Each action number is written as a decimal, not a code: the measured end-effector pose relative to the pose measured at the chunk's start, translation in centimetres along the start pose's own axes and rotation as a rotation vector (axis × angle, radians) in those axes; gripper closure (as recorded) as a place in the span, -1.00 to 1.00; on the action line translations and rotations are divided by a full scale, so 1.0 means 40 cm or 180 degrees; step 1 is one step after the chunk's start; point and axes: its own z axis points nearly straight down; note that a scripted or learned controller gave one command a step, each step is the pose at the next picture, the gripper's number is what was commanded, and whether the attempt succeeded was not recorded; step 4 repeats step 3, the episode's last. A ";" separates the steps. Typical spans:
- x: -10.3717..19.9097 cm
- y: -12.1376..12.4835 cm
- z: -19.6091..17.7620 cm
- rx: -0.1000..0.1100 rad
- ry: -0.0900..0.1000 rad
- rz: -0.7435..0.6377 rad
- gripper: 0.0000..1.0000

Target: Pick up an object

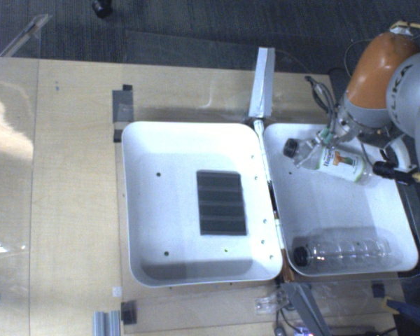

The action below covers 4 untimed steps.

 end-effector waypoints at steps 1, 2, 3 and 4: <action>0.003 0.004 -0.030 -0.0004 -0.0004 -0.0015 1.00; 0.125 0.067 -0.233 -0.0057 -0.0094 -0.0265 1.00; 0.269 0.118 -0.266 -0.0043 -0.0086 -0.0540 1.00; 0.269 0.118 -0.266 -0.0043 -0.0086 -0.0540 1.00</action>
